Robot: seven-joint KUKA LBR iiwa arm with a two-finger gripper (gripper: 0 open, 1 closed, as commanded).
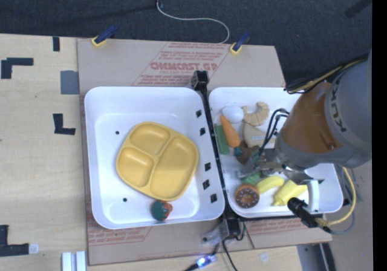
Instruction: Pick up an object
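The arm point(329, 121) reaches in over the right bin point(335, 203), its bulk covering the middle and back right part of that bin. The claw point(257, 164) is down among the toys near the bin's centre, but the wrist hides too much of it, so I cannot tell its state, nor whether anything is caught in it.

The things to choose from are crowded along the right bin's left side: a white egg point(232, 112) and a tan figure point(257, 114) toward the back edge, a carrot point(229, 131) beside the wall between the bins, a doughnut point(247, 195) and a banana point(279, 188) by the front edge. In the left bin point(100, 143) a yellow divided plate point(158, 160) lies in the middle and a small red and green ball point(161, 209) sits near the front edge.

To do this step well, I judge the claw should settle squarely over one toy, not a gap between two, close fully, then lift straight up so neighbours are not dragged along. The clutter makes a slipped or double catch likely
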